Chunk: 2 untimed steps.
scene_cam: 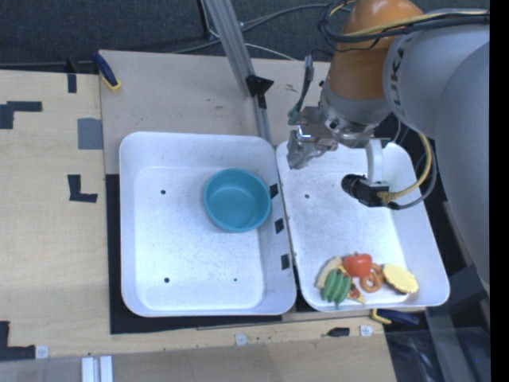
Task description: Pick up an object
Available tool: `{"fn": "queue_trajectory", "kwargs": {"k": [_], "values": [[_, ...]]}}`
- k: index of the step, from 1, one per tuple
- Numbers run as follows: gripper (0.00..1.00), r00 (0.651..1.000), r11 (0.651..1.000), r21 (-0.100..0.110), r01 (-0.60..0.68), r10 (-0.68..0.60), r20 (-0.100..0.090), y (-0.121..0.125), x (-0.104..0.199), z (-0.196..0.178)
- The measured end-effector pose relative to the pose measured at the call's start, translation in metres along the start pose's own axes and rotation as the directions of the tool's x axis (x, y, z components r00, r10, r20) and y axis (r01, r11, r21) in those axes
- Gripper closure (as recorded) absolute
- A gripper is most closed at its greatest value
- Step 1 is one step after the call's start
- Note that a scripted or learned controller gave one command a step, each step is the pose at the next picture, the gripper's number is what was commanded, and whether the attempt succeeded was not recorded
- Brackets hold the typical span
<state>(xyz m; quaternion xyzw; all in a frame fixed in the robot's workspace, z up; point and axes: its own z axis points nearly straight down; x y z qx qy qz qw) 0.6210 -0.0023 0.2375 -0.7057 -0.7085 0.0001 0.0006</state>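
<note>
So there are 2 white bins side by side on the bench. The left bin (pixel 143 213) has a blue bowl (pixel 236 200) sitting upright in it, a bit toward the upper right of the bin floor. The right bin (pixel 350 229) has a small pile of toy food down in its near corner: a red tomato-looking piece (pixel 359 263), a green pepper-looking thing (pixel 336 286), a yellow piece (pixel 400 278) on the right, and a tan bit (pixel 328 273) on the left, all touching or just beside each other.

The arm (pixel 445 62) comes in from the right, orange band up top. The gripper (pixel 300 154) hangs over the far left corner of the right bin, near the divide between the bins and well apart from the toy pile. Nothing sits between its fingers. Whether they're spread or pressed together, I honestly can't tell from this angle.
</note>
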Motion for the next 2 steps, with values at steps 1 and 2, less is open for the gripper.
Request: {"fn": "queue_trajectory", "kwargs": {"k": [1, 2], "values": [[1.00, 1.000, 1.000, 0.000, 0.000, 0.000, 0.000, -0.028, 0.047, 0.005], [1.00, 1.000, 1.000, 0.000, -0.001, 0.001, 0.000, -0.041, 0.091, -0.002]]}}
